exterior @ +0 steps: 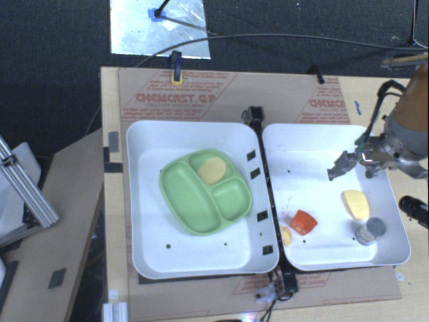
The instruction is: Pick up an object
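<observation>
My gripper (352, 168) hangs over the upper right part of the right bin (315, 138), open, with nothing between its fingers. Below it and slightly to the right lies a pale yellow lump (356, 204). A small grey cylinder (369, 231) stands just in front of that lump. Further left, a red block (303, 222) rests on the bin floor, and a small yellow piece (286, 235) lies beside it against the bin's left wall.
The left bin (154, 146) holds a green divided plate (194, 196) with a yellow round item (213, 170) in its top compartment. A black divider (263, 180) runs between the bins. Cables cross the dark floor behind the bench.
</observation>
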Controlling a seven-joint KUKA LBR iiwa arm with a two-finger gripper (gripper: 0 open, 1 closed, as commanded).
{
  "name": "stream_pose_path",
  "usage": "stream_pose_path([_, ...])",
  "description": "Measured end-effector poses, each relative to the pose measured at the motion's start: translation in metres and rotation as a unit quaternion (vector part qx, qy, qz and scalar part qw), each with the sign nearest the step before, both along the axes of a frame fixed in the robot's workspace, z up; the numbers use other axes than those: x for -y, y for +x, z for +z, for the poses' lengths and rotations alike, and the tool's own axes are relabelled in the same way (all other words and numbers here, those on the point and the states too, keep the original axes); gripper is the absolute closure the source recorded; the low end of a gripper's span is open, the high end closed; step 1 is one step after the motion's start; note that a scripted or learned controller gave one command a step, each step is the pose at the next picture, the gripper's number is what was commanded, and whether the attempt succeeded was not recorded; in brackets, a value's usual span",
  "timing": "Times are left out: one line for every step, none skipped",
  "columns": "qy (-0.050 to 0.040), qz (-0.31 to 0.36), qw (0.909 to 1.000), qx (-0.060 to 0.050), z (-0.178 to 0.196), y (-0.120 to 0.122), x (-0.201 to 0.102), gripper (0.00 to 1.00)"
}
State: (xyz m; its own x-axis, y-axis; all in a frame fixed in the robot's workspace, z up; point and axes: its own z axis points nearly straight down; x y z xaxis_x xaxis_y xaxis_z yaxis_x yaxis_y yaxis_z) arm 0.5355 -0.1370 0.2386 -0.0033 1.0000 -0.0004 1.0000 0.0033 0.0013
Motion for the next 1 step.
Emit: stream_pose_path([0.0004,-0.001,1.0,-0.001,-0.0419,0.0019,-0.0025,0.0])
